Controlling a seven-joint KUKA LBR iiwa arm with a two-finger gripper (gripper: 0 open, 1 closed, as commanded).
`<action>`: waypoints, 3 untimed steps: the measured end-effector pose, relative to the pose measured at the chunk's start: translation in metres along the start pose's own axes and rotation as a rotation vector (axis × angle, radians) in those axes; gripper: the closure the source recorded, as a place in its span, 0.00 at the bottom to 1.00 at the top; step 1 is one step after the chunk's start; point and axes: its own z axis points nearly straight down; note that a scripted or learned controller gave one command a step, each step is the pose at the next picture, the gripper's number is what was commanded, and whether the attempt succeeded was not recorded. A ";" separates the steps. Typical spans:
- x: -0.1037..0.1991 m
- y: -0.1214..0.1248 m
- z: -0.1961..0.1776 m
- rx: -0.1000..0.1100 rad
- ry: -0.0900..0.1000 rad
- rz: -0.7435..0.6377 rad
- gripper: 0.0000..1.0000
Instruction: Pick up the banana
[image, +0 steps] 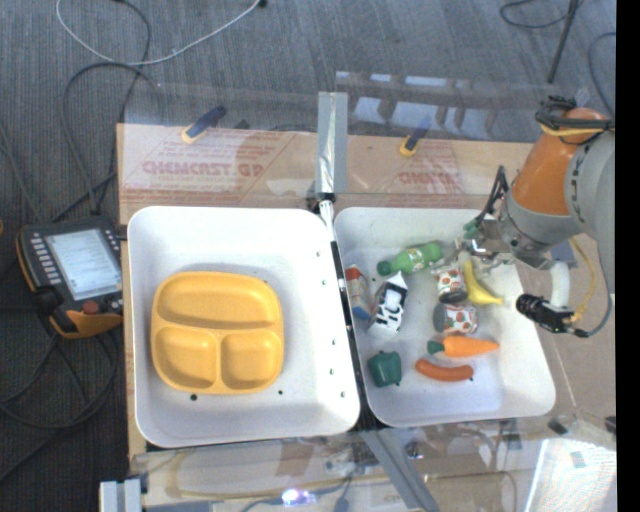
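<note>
Claw (484, 250) hangs low over the right bin (520, 395), just above the banana's (482, 286) upper end, seemingly lined up for a grab; whether it is open I cannot tell. Carrot (468, 347) lies nearer. Beyond, cardboard (215, 170) reads roughly "CHEMCAST".

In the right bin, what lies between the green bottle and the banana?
In the camera view, a small yellowish carton lies between the green bottle and the banana, touching the banana's left side.
</note>
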 end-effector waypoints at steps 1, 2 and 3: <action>-0.006 -0.016 0.007 -0.015 -0.007 -0.073 1.00; -0.005 -0.011 -0.010 -0.029 -0.011 -0.075 1.00; -0.003 -0.014 -0.002 -0.015 -0.006 -0.076 0.00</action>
